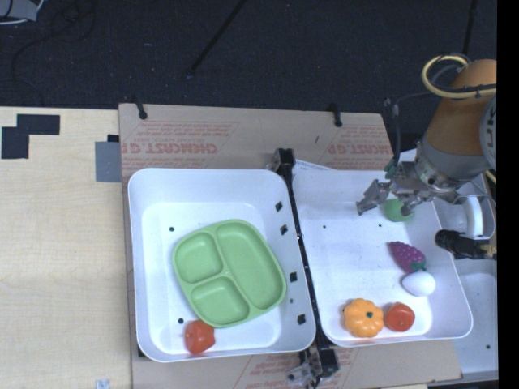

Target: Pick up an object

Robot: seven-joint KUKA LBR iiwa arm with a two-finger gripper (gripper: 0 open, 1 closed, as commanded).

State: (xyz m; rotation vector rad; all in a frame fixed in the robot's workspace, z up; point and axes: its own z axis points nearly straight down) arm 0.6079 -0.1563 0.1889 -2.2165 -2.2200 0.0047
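Note:
My gripper (pixel 390 206) hangs over the back right part of the right bin (pixel 340 217), its fingers spread open. A small green round object (pixel 396 211) lies on the bin floor between the fingers, nearer the right one; I cannot tell whether either finger touches it. In front of it lie a purple bunch of grapes (pixel 407 254), a white egg (pixel 418 284), a red tomato (pixel 399 317) and an orange pumpkin (pixel 362 318).
The left bin (pixel 154 217) holds a green divided plate (pixel 229 272) and a red fruit (pixel 199 336) near its front wall. A black divider (pixel 293 250) runs between the bins. The arm's orange band (pixel 474 79) rises at the right.

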